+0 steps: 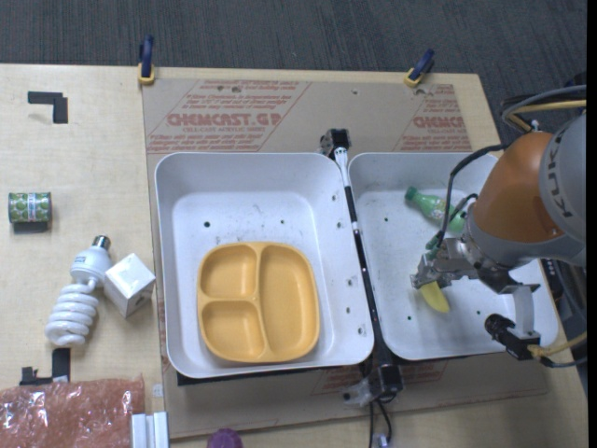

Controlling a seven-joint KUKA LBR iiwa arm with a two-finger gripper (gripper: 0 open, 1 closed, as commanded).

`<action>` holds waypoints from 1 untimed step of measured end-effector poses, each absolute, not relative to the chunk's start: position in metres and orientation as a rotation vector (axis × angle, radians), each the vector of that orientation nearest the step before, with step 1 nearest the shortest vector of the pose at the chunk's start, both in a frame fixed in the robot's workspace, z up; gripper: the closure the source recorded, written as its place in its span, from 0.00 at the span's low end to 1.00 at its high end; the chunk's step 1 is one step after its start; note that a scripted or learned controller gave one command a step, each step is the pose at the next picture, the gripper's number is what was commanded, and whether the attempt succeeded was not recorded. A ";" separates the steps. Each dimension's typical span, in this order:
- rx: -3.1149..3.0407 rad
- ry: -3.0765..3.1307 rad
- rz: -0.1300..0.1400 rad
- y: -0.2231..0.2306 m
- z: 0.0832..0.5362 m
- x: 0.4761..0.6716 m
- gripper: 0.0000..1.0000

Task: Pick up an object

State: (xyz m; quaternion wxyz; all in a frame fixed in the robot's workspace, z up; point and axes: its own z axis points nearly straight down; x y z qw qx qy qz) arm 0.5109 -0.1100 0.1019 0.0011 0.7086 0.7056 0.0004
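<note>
Light wood tabletop (84, 175) with a brown printed sheet (233, 110) clamped on at the far edge, two white bins (173, 250) side by side on that. Off to the left: a spiral bulb (76, 297), small white box (130, 284), green can (30, 208), pinkish bag (65, 416).

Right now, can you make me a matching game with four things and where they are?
Things:
1. yellow divided plate
2. green bottle
3. spiral light bulb
4. small green can

Places:
A. right bin
B. on the bench, far left, near the top
C. left bin
D. on the bench, next to a white cube

Pairs: 1-C, 2-A, 3-D, 4-B
</note>
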 end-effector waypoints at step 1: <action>2.221 2.220 0.001 -0.063 0.192 0.478 1.00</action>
